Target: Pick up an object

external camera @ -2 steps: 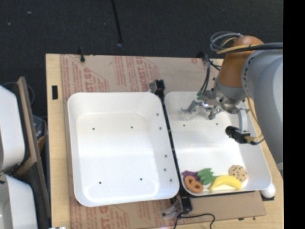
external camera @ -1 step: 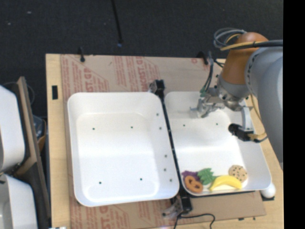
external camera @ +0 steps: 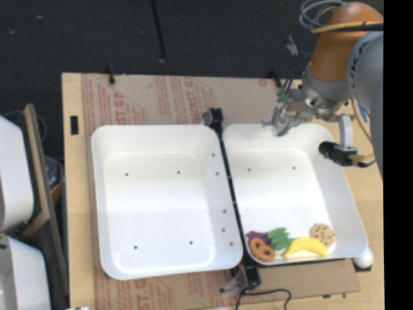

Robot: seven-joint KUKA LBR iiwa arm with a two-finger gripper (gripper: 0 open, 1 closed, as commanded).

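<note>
Camera view shows the gripper (external camera: 282, 125) over the far rim of the right bin (external camera: 290, 192). I cannot tell its state. 4 toys sit well apart from it, toward 6 o'clock, in the near corner: pretzel (external camera: 262, 250), green leaf (external camera: 279, 237), banana (external camera: 305, 247) lying 3-to-9, cookie (external camera: 322, 234).

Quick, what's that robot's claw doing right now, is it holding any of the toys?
Gripper: over the far edge of the right bin, holding none of the toys; open or shut cannot be told.
</note>
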